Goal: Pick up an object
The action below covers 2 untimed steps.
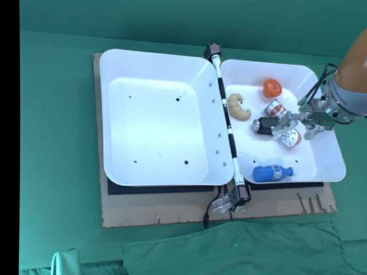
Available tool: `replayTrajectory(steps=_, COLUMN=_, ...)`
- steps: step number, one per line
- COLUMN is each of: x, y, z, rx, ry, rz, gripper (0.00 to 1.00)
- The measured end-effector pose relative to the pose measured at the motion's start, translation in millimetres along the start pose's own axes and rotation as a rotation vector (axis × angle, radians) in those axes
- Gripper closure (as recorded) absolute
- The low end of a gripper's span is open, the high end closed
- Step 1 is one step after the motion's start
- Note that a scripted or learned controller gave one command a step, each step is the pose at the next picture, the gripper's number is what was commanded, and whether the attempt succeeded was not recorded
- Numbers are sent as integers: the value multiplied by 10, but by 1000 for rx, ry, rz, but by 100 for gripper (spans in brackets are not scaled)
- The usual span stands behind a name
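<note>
hand [291, 125]: low in the right bin [327, 165], over the cluster by its right side; can't tell if released or clenched, nothing visibly grasped
nearest targets: black block [265, 125] just left of the hand, white-and-red piece [291, 138] just below it, small striped can [275, 107] just above
others: orange ball [272, 87] near the far wall, croissant [239, 106] by the divider, blue bottle [272, 172] near the front wall
advice: commit to one item; the three are crowded, so centre on the black block and descend straight
risk: nudging neighbours instead of gripping
left bin [114, 67]: no part in this step
</note>
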<state>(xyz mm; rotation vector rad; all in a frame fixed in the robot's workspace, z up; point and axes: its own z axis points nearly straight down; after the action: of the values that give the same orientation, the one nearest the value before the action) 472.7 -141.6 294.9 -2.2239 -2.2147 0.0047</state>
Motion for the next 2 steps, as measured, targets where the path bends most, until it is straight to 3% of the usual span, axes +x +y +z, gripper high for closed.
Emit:
replayTrajectory(steps=1, x=0, y=0, z=0, rx=0, ry=0, rz=0, gripper=0)
replayTrajectory(steps=2, x=40, y=6, z=635, rx=7, ry=2, rz=1, gripper=0)
